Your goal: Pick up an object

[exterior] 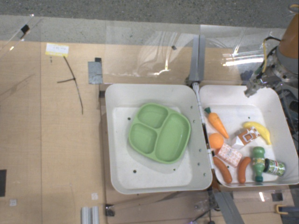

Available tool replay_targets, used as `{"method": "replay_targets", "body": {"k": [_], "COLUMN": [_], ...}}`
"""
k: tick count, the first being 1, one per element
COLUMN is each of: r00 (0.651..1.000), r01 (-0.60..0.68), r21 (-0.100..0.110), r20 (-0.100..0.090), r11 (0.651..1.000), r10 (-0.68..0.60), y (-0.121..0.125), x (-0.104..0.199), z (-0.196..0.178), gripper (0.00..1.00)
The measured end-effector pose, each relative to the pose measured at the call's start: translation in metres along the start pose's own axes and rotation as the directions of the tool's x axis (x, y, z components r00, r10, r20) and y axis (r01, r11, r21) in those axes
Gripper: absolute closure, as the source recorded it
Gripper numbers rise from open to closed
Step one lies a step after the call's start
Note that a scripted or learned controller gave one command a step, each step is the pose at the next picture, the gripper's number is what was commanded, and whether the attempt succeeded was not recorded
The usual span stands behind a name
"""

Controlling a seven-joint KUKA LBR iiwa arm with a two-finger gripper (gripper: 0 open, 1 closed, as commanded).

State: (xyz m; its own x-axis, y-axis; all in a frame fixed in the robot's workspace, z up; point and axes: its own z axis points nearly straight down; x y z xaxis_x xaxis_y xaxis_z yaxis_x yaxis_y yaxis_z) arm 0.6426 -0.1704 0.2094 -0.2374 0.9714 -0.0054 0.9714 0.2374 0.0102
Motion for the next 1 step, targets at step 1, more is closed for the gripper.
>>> {"method": "replay_targets", "body": {"k": [1], "r00": [0.966], "r01": [0.259], "r21": [0.001], "r20": [-0.002], "r11": [0.966], "r10": [-0.259], "y": [0.0400], "x": [0.0698], "z": [0.0137], "gripper": [1.00]}}
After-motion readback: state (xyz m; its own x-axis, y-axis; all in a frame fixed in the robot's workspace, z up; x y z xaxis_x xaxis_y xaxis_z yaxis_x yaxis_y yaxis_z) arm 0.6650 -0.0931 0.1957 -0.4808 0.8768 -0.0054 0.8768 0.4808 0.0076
